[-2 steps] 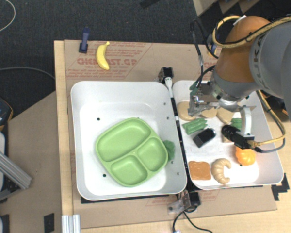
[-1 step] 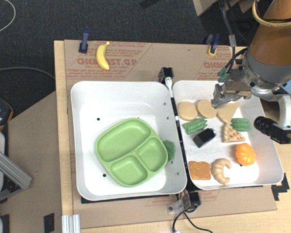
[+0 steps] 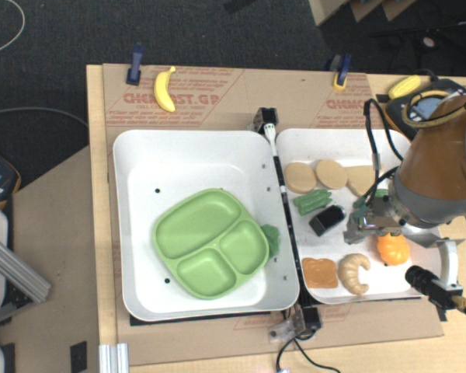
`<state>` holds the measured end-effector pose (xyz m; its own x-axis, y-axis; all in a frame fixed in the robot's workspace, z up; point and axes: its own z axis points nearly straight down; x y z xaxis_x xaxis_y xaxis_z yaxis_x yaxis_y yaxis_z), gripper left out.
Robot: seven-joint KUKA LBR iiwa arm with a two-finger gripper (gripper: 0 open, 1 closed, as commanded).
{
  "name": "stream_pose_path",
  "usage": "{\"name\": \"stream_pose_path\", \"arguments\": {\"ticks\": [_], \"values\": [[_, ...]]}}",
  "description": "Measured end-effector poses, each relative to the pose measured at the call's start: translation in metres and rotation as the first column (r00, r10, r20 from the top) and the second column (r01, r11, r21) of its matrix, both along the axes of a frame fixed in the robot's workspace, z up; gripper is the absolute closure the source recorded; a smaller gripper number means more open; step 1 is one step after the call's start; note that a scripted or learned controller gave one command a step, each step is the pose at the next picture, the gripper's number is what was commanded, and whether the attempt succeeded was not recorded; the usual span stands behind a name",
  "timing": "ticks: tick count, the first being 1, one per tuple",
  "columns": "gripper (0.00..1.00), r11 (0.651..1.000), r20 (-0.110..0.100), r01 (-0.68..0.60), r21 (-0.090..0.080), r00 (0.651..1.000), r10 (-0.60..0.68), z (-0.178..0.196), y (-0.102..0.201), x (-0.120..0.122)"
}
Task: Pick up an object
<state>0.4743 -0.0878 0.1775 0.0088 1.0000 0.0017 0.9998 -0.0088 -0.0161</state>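
Arm over the right bin (image 3: 388, 290).
Gripper (image 3: 370, 222) above the croissant (image 3: 355, 273), beside the orange (image 3: 392, 249); its opening cannot be made out.

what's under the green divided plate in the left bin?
A small green piece pokes out from beneath the plate at its right edge, lying on the bin floor. Most of it is covered, so I can't identify it.

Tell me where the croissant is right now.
The croissant lies in the right bin near its front edge, between the toast slice to its left and the orange fruit to its upper right.
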Motion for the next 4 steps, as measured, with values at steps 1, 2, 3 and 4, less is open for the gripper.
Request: {"name": "stream_pose_path", "arguments": {"ticks": [1, 2, 3, 4], "values": [[1.0, 1.0, 0.025, -0.009, -0.008, 1.0, 0.009, -0.096, -0.053, 0.101], [1.0, 1.0, 0.02, -0.009, -0.004, 1.0, 0.009, -0.082, -0.05, 0.098], [1.0, 1.0, 0.017, -0.015, 0.001, 1.0, 0.015, 0.012, 0.043, 0.045], [1.0, 1.0, 0.03, -0.018, 0.002, 0.999, 0.018, 0.137, 0.1, 0.023]]}}
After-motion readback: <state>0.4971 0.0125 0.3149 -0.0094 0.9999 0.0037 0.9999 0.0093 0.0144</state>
